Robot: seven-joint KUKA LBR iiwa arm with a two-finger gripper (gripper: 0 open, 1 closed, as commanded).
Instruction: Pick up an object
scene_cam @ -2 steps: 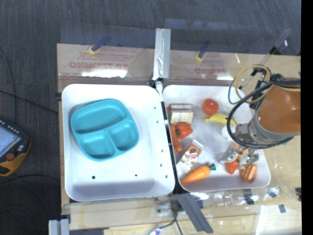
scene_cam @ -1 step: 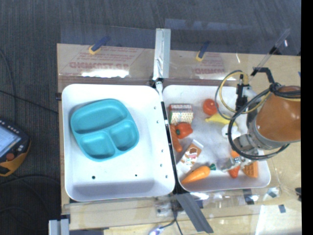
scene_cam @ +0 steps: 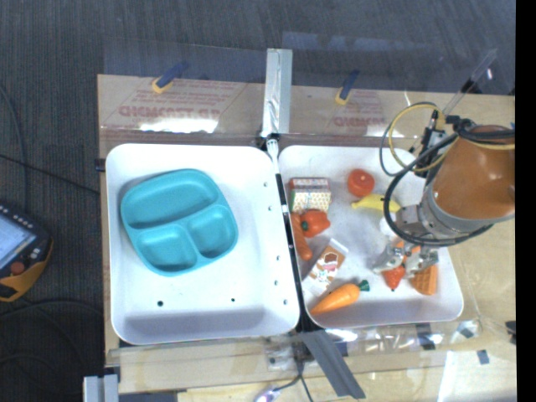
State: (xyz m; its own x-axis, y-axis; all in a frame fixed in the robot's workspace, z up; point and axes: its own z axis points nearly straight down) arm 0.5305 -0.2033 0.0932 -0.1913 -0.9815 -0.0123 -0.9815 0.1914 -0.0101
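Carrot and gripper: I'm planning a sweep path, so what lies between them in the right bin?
In the camera view, bare white bin floor separates the carrot from the gripper.

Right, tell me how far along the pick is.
Done: the gripper is down in the right bin, among the small red and orange items near its right wall. In hand: nothing visibly held. Left: the grasp and lift. The carrot and tomato lie untouched.

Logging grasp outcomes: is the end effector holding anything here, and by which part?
Cannot be told: the end effector sits low among small orange and red toy pieces, its grip hidden.
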